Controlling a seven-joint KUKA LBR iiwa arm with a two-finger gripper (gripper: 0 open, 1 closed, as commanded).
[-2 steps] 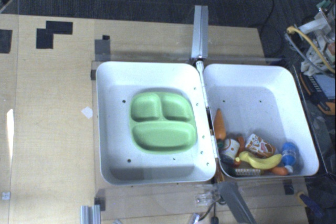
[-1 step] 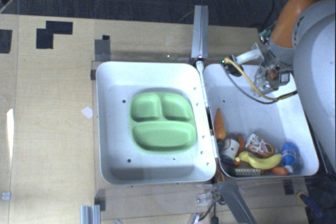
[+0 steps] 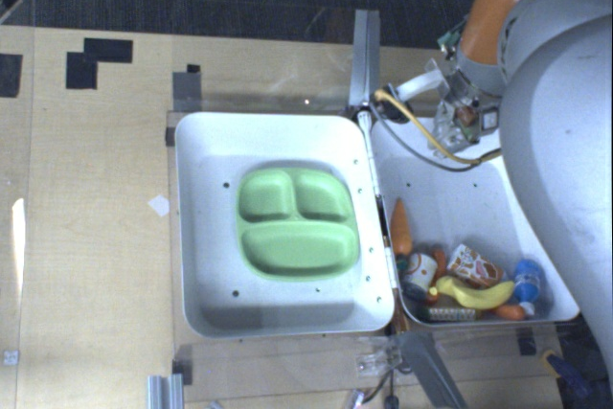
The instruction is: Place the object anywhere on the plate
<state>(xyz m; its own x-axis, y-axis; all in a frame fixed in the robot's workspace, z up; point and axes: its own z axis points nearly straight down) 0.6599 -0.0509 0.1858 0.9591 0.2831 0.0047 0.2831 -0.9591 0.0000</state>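
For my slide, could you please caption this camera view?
Arm's gripper above the right bin of piled toys; green divided plate in the left bin.

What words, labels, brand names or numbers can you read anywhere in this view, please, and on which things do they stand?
None can be read.
Small white and red printed packet among the toys in the right white bin: markings too blurred to read.
Black square marks on the wooden bench: plain shapes, no characters.
Green three-compartment plastic plate: no lettering.
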